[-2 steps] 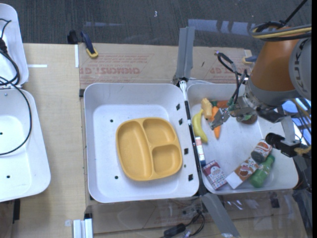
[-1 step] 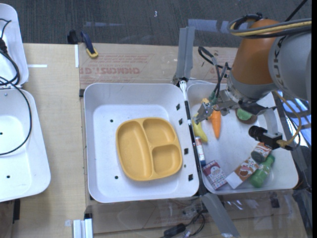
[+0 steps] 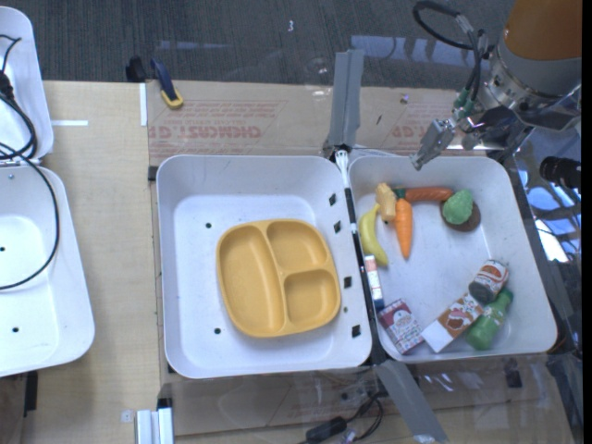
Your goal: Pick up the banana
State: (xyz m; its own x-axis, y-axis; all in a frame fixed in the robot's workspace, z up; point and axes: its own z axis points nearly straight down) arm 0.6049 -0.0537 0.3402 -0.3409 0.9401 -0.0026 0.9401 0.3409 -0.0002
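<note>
Banana [image 3: 372,236] lies along right bin's [image 3: 532,276] left wall, beside carrot [image 3: 404,228] (tight approach); gripper [image 3: 442,137] above bin's back edge, finger state: can't tell.

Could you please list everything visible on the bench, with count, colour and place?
bins: two, white, side by side
plate: one, yellow, three sections, left bin
banana: one, yellow, right bin, left wall
carrots: two, orange, right bin, upper middle
green ball: one, right bin, top
bottles: two, brown and green, right bin, lower right
packets: two, red-white, right bin, bottom
gripper: one, grey, above right bin's top edge
</note>
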